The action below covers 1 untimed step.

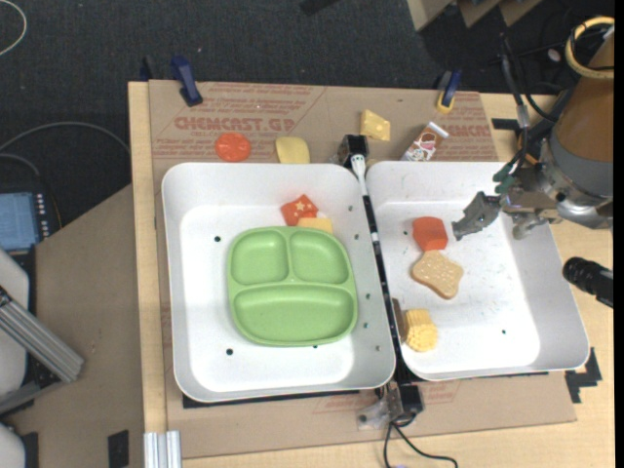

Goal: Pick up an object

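Red block [429,232] in right bin [546,339], just left of pincer [478,215]. Pincer hovering, nothing visibly held; opening unclear. Block likely light, rigid toy; grip across flat opposite sides. Toast slice [437,276] adjacent below.

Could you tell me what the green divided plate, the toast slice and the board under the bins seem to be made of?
Green divided plate: probably moulded plastic, given its uniform colour, soft sheen and rounded compartment ridges. Toast slice: likely a plastic or foam toy, with a matte tan face and darker crust edge. Board: looks like brown cardboard, dull, with red printed lettering.
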Tool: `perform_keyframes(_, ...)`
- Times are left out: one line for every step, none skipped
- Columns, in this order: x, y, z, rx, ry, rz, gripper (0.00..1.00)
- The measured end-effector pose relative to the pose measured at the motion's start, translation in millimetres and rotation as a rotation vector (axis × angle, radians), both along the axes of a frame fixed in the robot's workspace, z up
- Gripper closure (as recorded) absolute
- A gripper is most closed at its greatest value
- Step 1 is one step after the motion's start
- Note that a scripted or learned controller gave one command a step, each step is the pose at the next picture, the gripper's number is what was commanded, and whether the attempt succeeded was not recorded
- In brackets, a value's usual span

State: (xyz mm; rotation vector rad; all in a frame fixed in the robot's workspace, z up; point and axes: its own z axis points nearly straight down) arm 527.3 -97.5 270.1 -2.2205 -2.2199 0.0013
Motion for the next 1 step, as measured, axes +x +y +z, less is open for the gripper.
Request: perform_keyframes(65.3, -6.3, -95.0, 0.0, 0.001, 0.003, 0.0)
